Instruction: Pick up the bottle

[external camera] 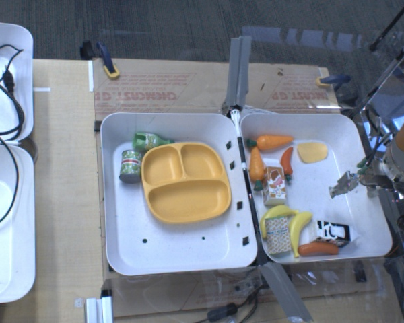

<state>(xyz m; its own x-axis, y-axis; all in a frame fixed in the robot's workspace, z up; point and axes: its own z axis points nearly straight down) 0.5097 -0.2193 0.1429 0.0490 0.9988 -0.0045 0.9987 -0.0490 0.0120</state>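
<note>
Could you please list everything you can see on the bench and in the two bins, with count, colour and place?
bins: two, white, side by side on the bench
divided plate: one, yellow, middle of left bin
bottle: one, green, lying at the plate's upper left
can: one, green label, left of plate
carrots: two, orange, top left of right bin
chili: one, red, beside the carton
small carton: one, white and orange, right bin
yellow piece: one, upper right bin
bananas: yellow, lower right bin
pouch: one, patterned, by the bananas
sausage: one, red-orange, bottom edge
black-and-white packet: one, above the sausage
end effector: one, grey, over right bin's right side
</note>
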